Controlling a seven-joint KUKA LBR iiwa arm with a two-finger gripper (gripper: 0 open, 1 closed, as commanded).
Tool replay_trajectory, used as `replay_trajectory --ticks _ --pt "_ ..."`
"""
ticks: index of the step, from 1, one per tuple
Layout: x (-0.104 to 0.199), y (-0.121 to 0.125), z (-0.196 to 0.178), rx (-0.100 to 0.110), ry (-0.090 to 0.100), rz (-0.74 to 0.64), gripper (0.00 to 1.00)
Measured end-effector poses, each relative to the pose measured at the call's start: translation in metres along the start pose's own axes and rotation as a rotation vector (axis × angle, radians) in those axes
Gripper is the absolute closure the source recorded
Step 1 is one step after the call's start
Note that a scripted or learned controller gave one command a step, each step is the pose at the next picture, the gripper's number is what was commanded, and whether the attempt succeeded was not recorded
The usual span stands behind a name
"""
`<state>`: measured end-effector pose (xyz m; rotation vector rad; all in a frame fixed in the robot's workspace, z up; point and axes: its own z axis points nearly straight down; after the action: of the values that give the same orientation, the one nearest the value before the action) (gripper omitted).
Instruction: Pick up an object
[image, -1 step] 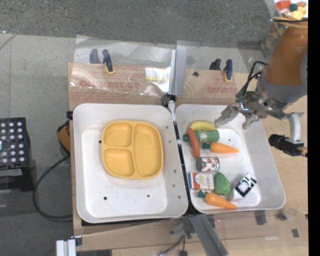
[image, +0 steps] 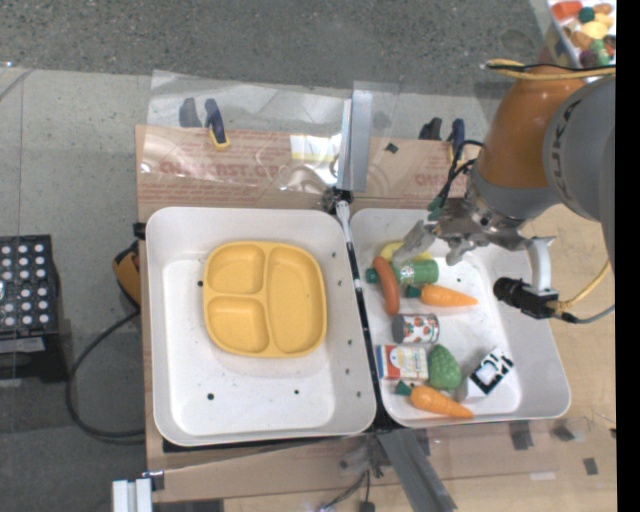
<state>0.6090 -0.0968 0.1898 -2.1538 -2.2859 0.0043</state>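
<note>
The right bin (image: 540, 345) holds several toy foods. My gripper (image: 437, 246) hangs over its far left part with its two fingers spread open and nothing between them. Just below the fingertips lies a green bottle (image: 421, 271), with a yellow piece (image: 391, 250) partly hidden beside it. An orange-red carrot (image: 388, 285) lies along the bin's left wall and another carrot (image: 449, 296) points right. Nearer the front are a small can (image: 415, 328), a red-and-white box (image: 404, 362), a green vegetable (image: 445, 368), a third carrot (image: 440, 402) and a black-and-white block (image: 490, 370).
The left bin (image: 175, 390) holds a yellow divided plate (image: 267, 298). A metal divider (image: 347, 150) and clear plastic sheeting (image: 250, 150) stand behind the bins. A black cable connector (image: 520, 294) hangs off the wrist over the right bin.
</note>
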Motion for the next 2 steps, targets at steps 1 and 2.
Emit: replay_trajectory --ticks 1,2 --pt "-0.0173 0.0137 0.0684 -0.035 -0.013 -0.013 0.00" --pt "-0.0141 0.0039 0.0754 0.002 -0.001 -0.012 1.00"
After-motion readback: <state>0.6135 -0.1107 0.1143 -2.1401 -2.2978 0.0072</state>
